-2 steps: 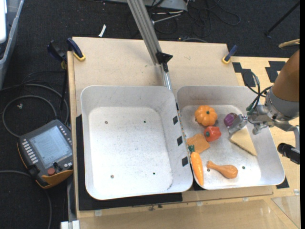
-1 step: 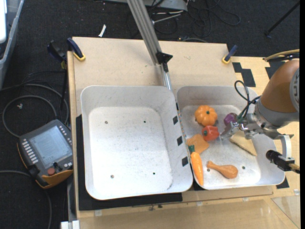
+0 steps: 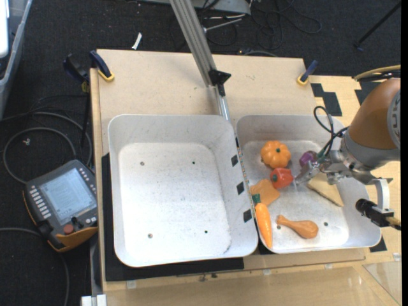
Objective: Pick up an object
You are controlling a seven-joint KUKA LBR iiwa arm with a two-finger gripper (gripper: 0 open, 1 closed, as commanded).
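The right bin [image 3: 357, 238] holds several toy foods. An orange pumpkin [image 3: 275, 153] lies toward the back, with a red tomato [image 3: 281, 178] just in front of it. A flat orange piece [image 3: 265, 192] and a carrot [image 3: 263, 224] lie along the left wall. A tan drumstick [image 3: 298, 226] rests near the front. My gripper [image 3: 315, 169] reaches in from the right, low over the bin, right of the tomato. A purple item [image 3: 308, 158] sits against its tip, and a pale yellow wedge [image 3: 326, 194] lies just below it.
The left bin [image 3: 115, 171] stands beside the right one, their walls meeting at the middle. A metal pole [image 3: 194, 37] slants in from the top to the bins' shared back corner. A teach pendant [image 3: 64, 199] lies off the bench at the left.
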